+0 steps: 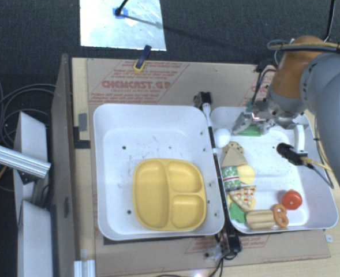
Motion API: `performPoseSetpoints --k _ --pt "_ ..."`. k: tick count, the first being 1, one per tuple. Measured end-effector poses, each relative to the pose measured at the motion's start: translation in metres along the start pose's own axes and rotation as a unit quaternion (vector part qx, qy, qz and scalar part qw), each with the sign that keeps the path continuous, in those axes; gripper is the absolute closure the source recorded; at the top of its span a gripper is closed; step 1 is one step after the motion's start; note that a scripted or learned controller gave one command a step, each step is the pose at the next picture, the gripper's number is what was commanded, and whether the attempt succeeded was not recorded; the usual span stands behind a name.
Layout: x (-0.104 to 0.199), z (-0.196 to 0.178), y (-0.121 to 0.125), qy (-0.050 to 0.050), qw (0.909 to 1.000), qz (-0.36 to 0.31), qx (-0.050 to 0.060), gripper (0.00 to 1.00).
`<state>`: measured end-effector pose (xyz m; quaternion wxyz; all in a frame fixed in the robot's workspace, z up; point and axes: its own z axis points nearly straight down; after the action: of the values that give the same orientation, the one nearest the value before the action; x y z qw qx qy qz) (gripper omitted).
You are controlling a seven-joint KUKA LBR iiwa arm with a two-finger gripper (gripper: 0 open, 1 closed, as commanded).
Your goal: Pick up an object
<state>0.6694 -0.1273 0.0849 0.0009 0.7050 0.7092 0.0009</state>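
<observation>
- Green piece [249,131] lies flat at 11 o'clock in the right bin [318,212], close to the far wall; I judge it my target
- My gripper [254,120] hangs right over it, low; whether it touches the piece I cannot say
- My jaws, wide or narrow, I cannot tell from this slant, and I see nothing held between them
- White ball [222,136] sits near, at 9 o'clock of the piece; tan wedge [233,152] is at 7 o'clock, just beside the ball
- To do this well, I should centre over the piece and come straight down to the bin floor, since so flat a thing likely gives little edge to grip
- Close across its narrow side, slowly, so it does not skid toward the wall
- Keep off the ball, which would likely roll at a nudge
- Lift straight up, then check that the piece comes with me
- Yellow tray [170,192] in the left bin [115,154] is well apart, at 8 o'clock, and no hindrance
</observation>
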Motion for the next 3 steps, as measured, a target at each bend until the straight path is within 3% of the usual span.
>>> performPoseSetpoints --k 1,2,3 --pt "-0.018 -0.001 0.0 0.0 1.0 0.003 -0.001 0.0" --pt "-0.075 -0.001 -0.001 -0.002 1.0 0.004 -0.001 0.0" --pt "-0.044 0.0 0.0 0.0 1.0 0.0 0.0 0.0"
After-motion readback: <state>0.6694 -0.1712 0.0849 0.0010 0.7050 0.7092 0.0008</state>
